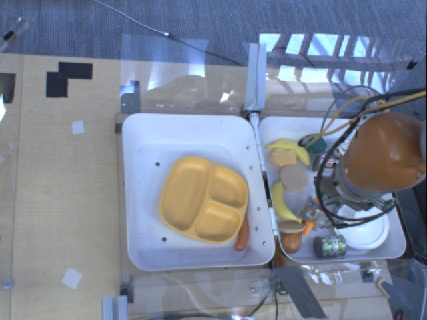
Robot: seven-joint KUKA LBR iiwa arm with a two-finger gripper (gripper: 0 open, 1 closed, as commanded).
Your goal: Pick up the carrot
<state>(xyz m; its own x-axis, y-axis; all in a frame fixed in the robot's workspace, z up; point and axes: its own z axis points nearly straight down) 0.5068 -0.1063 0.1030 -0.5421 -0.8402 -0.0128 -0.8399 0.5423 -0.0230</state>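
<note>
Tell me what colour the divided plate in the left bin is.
The compartmented plastic plate is yellow, seen plainly in the overhead camera view.

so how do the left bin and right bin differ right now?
The left bin holds one big item, a yellow divided plate, plus an orange-red sausage-like piece at its edge; the right bin is crowded with small food items, including bananas and a green can. The arm hangs over the right bin, not the left bin. Both are shallow, white and sit side by side.
</note>
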